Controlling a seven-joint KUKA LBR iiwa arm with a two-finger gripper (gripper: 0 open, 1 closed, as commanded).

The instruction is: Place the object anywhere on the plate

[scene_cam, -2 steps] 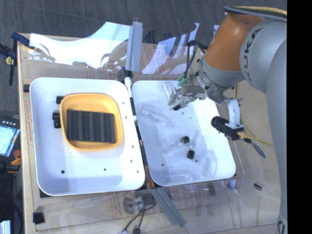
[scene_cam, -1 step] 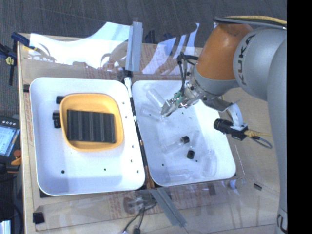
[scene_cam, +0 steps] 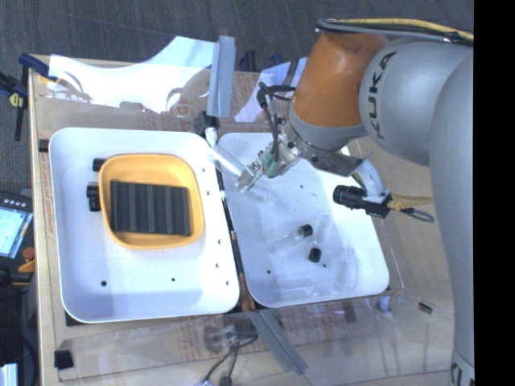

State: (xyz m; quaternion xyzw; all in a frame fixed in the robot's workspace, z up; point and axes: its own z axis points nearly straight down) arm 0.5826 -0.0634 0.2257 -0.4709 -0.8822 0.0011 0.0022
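Two shallow white bins are seen side by side on the bench [scene_cam: 121,340]. Behind them, white sheets [scene_cam: 129,75] and an upright grey bar [scene_cam: 221,75] are set along the far edge. A small screen device [scene_cam: 12,227] is seen at the left border, and loose cables [scene_cam: 229,356] lie in front of the bins. The far part of the right bin is overhung by the grey arm [scene_cam: 426,95] and its orange band [scene_cam: 342,75], and a black cylindrical fitting [scene_cam: 362,199] juts out over that bin's right side.

The left bin [scene_cam: 72,288] is occupied by a yellow plate [scene_cam: 149,171] with a dark ribbed rectangle [scene_cam: 151,207] resting inside it; two small dark pieces [scene_cam: 94,191] are seen just beside the plate's left rim. In the right bin [scene_cam: 265,284], two small dark objects lie near the middle: one [scene_cam: 305,230] slightly farther back, the other [scene_cam: 314,255] just in front of it, close but apart. Faint clear plastic shapes [scene_cam: 286,240] are made out around them. Both objects are well apart from the plate.

The gripper [scene_cam: 245,183] is tilted down toward the near-left, over the far left corner of the right bin, near the wall between the bins. Whether anything is clamped cannot be told at this size.
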